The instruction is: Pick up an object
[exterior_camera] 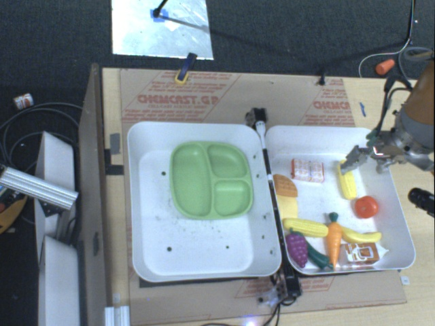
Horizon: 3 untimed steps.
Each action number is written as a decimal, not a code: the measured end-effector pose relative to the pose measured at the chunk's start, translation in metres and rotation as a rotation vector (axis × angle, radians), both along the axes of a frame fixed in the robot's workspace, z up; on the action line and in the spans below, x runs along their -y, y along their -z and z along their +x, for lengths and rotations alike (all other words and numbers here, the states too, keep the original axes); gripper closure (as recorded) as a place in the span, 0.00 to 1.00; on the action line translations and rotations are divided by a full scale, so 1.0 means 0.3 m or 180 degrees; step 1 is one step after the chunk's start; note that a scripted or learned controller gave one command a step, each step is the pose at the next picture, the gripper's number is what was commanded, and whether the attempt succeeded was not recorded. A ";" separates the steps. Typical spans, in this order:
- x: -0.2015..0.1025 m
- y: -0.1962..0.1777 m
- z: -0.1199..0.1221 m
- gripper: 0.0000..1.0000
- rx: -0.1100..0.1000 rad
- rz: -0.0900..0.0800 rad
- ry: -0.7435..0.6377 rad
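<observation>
- Camera view: the gripper (368, 156) hangs over the far right part of the right bin (401, 212), its two fingers spread apart with nothing between them.
- The nearest candidate is a yellow corn cob (347, 182), lying in that bin just near-left of the fingers; contact cannot be confirmed.
- Other contents of the right bin: a red tomato (366, 207) just near of the cob, a carrot (334, 240), a banana (306, 227), purple grapes (296, 246), a small red-and-white box (308, 170) and a bread slice (285, 185).
- The left bin (153, 250) carries a green divided plate (211, 180).
- Judgement: the approach step is in hand; no object is secured.
- Next move calls for centring the open fingers across the cob's narrow width, descending, then closing before any lift.
- Risk: the tomato sits close and may be nudged.
</observation>
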State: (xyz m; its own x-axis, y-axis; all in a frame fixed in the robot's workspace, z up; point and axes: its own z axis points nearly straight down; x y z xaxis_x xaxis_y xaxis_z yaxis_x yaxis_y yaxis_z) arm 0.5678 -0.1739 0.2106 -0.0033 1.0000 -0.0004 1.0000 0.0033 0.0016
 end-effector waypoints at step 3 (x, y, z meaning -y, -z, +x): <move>-0.256 0.131 0.007 1.00 0.0016 0.0010 -0.0030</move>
